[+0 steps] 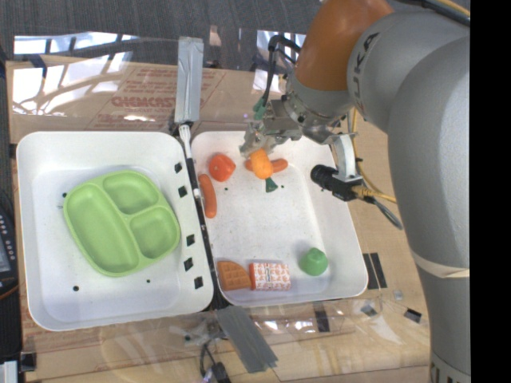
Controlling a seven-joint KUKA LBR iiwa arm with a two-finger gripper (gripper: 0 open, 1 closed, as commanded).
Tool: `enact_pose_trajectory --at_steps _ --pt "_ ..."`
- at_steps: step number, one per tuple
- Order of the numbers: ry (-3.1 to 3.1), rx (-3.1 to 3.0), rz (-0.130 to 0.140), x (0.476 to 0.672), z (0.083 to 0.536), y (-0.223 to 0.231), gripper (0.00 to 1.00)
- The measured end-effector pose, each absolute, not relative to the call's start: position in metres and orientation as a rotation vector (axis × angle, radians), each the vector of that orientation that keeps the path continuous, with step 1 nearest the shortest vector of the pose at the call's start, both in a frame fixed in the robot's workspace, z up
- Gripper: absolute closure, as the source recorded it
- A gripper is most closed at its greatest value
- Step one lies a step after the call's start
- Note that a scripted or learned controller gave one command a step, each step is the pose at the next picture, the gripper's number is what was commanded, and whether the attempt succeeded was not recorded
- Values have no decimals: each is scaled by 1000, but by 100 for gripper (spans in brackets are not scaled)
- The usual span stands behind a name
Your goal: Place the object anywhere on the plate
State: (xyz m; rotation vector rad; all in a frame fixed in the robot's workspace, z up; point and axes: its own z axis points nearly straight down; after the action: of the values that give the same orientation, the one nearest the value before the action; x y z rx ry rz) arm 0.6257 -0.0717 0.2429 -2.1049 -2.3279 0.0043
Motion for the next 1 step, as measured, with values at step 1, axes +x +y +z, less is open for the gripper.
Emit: enact_pose_trajectory --at_steps 1 --pt "-2335 -2093 10 592 246 -19 100"
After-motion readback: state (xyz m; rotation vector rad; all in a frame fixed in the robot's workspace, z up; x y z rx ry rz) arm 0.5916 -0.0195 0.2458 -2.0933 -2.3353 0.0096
